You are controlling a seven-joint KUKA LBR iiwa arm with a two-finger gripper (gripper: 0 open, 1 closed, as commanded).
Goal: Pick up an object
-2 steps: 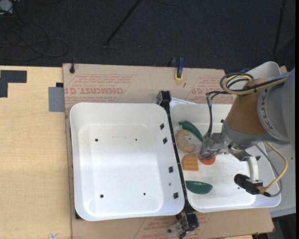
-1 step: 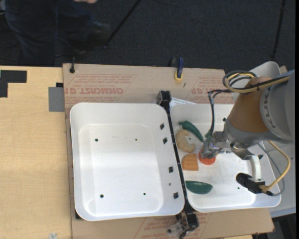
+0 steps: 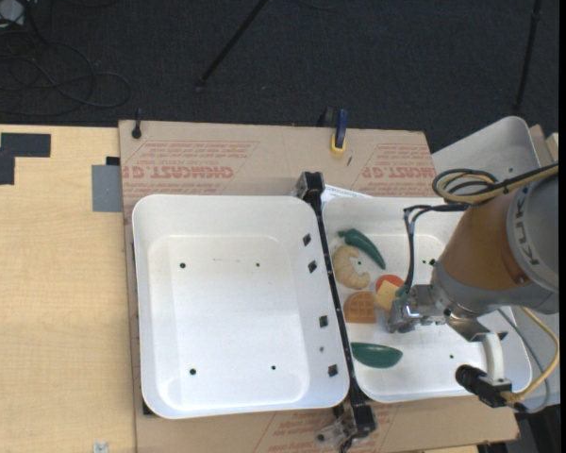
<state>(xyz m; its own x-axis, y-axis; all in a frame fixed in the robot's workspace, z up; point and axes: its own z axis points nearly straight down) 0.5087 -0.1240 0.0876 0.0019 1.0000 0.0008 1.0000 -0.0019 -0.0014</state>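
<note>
**Arm Poised Over Crowded Bin**

Nearest the camera, a dark green leaf-shaped piece [image 3: 376,354] lies flat in the right bin [image 3: 424,385], just near-left of the gripper [image 3: 403,317]. The fingers' spread cannot be told. Touching or just far-left of them sits a yellow-and-red object [image 3: 389,290], with a brown block [image 3: 360,308] at left, close to the dividing wall. Open floor lies rightward; the left bin [image 3: 228,302] offers room.
</note>
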